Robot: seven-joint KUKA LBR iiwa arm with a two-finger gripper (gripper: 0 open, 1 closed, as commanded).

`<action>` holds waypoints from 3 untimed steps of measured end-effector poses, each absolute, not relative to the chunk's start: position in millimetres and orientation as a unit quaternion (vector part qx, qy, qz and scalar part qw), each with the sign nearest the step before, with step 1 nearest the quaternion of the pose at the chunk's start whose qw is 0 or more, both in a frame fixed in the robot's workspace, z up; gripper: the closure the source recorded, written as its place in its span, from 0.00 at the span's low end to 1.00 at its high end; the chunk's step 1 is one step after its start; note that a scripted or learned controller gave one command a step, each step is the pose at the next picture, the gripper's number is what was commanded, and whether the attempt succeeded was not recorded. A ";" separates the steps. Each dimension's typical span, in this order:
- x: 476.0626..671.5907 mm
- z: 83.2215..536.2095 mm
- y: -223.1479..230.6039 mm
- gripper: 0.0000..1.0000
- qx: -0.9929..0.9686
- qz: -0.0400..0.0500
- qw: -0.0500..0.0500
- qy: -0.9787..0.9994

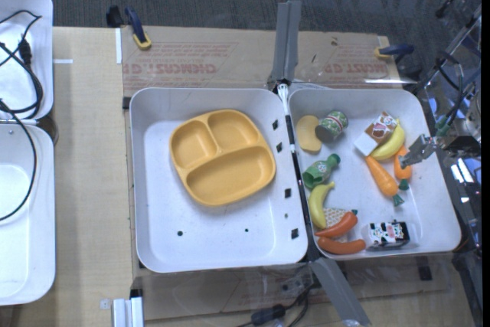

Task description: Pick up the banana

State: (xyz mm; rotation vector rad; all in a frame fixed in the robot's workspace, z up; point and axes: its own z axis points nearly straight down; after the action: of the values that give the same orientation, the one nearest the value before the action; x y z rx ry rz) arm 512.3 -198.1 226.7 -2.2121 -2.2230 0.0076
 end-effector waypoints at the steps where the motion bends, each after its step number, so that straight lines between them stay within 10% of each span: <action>1: 493.4 162.9 -212.3 0.00 -0.666 0.002 0.003 -0.746; 2: 491.0 260.2 -155.4 0.00 -0.698 0.002 0.001 -0.716; 3: 486.3 192.9 -100.4 0.00 -0.721 0.003 0.003 -0.693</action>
State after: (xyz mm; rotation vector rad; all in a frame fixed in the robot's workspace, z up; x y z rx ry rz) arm 486.3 -100.4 192.9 -2.2600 -2.1747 0.0092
